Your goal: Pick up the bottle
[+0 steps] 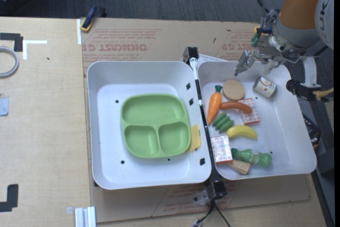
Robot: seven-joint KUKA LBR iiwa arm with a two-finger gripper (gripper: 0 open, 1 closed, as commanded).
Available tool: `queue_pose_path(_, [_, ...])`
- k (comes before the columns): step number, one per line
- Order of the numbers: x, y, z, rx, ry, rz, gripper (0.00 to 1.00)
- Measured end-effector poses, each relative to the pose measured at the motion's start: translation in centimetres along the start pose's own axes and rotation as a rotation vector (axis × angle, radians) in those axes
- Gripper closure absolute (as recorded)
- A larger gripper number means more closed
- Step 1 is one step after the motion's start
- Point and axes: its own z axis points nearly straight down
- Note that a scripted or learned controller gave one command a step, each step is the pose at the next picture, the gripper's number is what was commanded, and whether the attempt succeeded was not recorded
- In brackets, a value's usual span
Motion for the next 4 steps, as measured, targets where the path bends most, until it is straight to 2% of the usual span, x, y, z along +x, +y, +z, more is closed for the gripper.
queue_pose_path(1, [0.0,0.0,-1.0,0.000,-0.001,-0.002,1.00])
queue_pose_path(2, [-4.4,-8.5,-5.5,0.000,0.000,0.095,1.00])
queue_pose_path(3, [0.9,-15.8,-6.0,-0.001,0.000,-0.046,1.00])
queue_pose_path(4, [9.6,-15.7,-5.4,-0.002,0.000,-0.281,1.00])
